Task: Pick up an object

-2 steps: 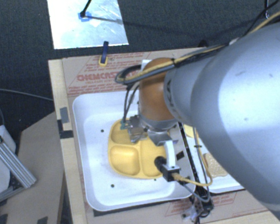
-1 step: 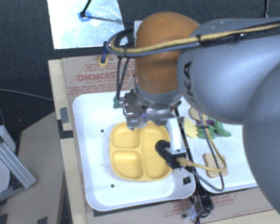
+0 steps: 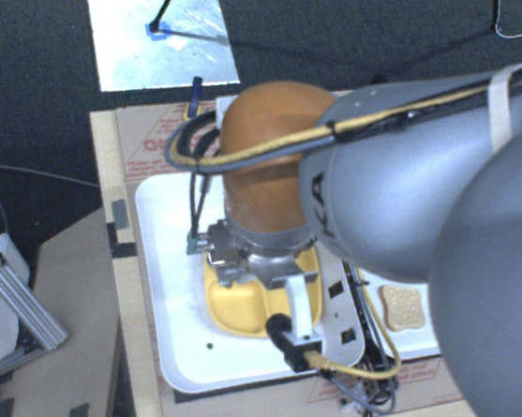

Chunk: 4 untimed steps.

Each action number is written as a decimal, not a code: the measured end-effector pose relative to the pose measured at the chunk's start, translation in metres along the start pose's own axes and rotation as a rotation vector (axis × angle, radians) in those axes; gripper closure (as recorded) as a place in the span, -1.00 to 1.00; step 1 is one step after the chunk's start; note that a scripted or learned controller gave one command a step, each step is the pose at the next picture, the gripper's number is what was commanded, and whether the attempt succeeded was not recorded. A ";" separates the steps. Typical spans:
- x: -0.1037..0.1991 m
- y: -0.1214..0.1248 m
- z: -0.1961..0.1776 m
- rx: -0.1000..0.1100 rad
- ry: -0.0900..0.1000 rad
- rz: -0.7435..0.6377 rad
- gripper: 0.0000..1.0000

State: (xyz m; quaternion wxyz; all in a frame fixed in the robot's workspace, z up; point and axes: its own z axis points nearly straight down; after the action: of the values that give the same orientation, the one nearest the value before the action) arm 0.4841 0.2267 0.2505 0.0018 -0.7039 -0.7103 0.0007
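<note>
My claw (image 3: 251,284) hangs low over the left white plastic bin (image 3: 172,289), down among my own wrist hardware, and I cannot tell how it is set: the orange band (image 3: 270,169) and the grey wrist flange below it cover it from above.

Directly under the flange lies a yellow, rounded, soft-looking object (image 3: 235,308). It rests on the bin floor toward the right part of the left bin, and its upper part disappears beneath my wrist, so I cannot say whether I am touching it or just above it. Its full shape is hard to read.

To the right, past a white bracket (image 3: 335,312) and a bundle of black and yellow cables (image 3: 356,370) that hang from my arm, a small tan piece shaped like a slice of toast (image 3: 404,307) lies flat in the right white bin (image 3: 419,339). It is well apart from my claw.

My grey arm (image 3: 440,209) fills the right side and hides most of the right bin. The worktop (image 3: 80,272) edge shows at the left, with a silver foil sheet (image 3: 162,34) lying beyond the bins.
</note>
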 end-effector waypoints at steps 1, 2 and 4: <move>0.007 0.021 0.161 -0.007 0.001 0.008 1.00; 0.009 0.009 -0.025 -0.019 0.007 0.003 1.00; -0.011 0.094 0.142 -0.018 0.004 0.003 1.00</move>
State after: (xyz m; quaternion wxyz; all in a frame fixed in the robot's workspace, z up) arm 0.5774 0.2164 0.1078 -0.0031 -0.7050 -0.7092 -0.0070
